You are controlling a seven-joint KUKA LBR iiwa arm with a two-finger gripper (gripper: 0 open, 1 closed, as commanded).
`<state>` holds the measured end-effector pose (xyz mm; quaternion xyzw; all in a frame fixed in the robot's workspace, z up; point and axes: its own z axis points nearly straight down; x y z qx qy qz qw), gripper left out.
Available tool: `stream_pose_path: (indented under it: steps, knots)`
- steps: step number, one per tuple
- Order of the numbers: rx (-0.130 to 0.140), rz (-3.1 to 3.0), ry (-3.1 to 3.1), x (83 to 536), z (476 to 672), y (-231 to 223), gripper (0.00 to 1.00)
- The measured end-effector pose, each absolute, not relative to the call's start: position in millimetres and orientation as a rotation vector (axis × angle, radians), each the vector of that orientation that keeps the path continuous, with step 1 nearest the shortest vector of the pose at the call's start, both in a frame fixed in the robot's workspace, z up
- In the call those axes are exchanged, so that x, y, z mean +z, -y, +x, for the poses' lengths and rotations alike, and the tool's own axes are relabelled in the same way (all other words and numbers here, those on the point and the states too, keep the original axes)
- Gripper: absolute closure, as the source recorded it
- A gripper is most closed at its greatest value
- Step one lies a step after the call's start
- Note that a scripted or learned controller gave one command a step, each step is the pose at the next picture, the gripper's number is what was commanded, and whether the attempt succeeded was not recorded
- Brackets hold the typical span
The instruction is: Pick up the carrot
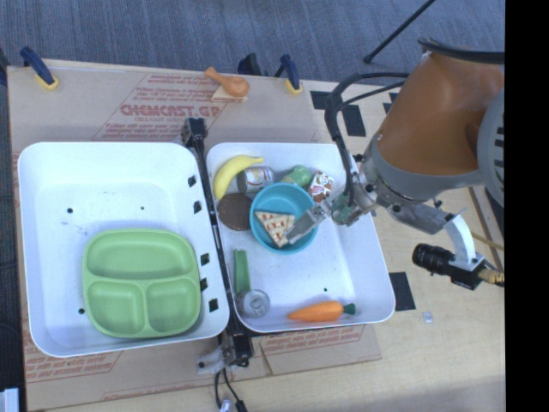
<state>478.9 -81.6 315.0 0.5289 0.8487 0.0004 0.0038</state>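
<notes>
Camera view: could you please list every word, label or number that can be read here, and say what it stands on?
"CHEMCAST GP", red print on the brown sheet under the bins; the last letters are uncertain.
Smaller red lines below it, and red print along the sheet's front edge: too blurred to read.
Can beside the banana: label unreadable.

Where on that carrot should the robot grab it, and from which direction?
Probably across the thick orange middle of the carrot, coming straight down. It lies flat and lengthwise along the near wall of the right bin, green top pointing right, so the gripper would close across its narrow width, front to back.
</notes>
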Motion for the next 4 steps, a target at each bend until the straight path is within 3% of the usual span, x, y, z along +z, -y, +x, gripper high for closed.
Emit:
stream_pose_path:
  steps: [1,2,3,4]
  knots:
    - [-0.013,1.567,-2.738,205.0,474.4,113.6,0.00]
    - [-0.006,1.239,-2.900,101.7,473.9,183.3,0.00]
    - [-0.001,1.117,-2.949,92.0,475.7,177.0,0.00]
    - [-0.004,1.098,-2.961,101.7,476.3,176.1,1.00]
